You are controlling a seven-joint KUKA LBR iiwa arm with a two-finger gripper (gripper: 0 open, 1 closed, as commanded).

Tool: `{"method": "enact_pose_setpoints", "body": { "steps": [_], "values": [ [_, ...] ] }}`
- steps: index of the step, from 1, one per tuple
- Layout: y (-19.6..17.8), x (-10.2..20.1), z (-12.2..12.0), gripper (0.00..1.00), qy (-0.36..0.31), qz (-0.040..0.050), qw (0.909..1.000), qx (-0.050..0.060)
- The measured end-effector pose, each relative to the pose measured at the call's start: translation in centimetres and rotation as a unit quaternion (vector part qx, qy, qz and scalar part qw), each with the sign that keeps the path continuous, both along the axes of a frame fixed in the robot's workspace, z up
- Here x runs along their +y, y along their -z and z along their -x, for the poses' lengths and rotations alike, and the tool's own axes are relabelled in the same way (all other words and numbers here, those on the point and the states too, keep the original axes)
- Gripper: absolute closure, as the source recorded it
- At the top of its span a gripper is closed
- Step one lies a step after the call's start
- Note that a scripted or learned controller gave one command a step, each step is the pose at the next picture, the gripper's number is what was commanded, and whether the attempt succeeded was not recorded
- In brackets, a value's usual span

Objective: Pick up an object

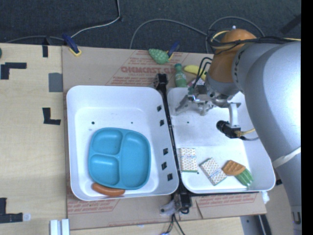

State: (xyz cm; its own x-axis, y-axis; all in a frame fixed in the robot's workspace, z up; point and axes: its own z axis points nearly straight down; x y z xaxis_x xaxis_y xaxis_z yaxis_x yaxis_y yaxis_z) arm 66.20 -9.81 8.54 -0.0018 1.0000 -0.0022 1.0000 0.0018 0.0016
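Bins sit side by side on the cardboard-covered bench. Your gripper (194,103) hangs over the far end of the right bin (254,153), close to the divider between the two. You cannot tell from this slant how the hand stands; the metal parts blur together, and nothing shows between them.

Candidates in the right bin, all at the near end and well apart from the gripper: a patterned packet (188,159) against the left wall, a second patterned packet (212,170) tilted beside it, and an orange-and-green toy (237,172), possibly a carrot, just right of that.

Left bin (78,131): a blue divided plate (119,157) with three compartments, and an orange sausage-shaped piece (107,189) lying at the plate's near edge, touching or just under it.

Beyond the bins, on the cardboard: a green lumpy object (158,56), a green bottle (180,75) and a yellow item (194,70) partly hidden behind the wrist.

The arm's grey body (274,97) covers the right bin's far right corner. A black cable fitting (226,128) hangs below the wrist over the bin floor.
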Motion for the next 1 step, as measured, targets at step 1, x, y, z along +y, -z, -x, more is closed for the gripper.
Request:
{"method": "enact_pose_setpoints", "body": {
  "steps": [1],
  "values": [
    [-0.04, 0.07, 1.94, 0.00, 0.000, 0.0002, 1.0000, 0.000]
  ]
}}
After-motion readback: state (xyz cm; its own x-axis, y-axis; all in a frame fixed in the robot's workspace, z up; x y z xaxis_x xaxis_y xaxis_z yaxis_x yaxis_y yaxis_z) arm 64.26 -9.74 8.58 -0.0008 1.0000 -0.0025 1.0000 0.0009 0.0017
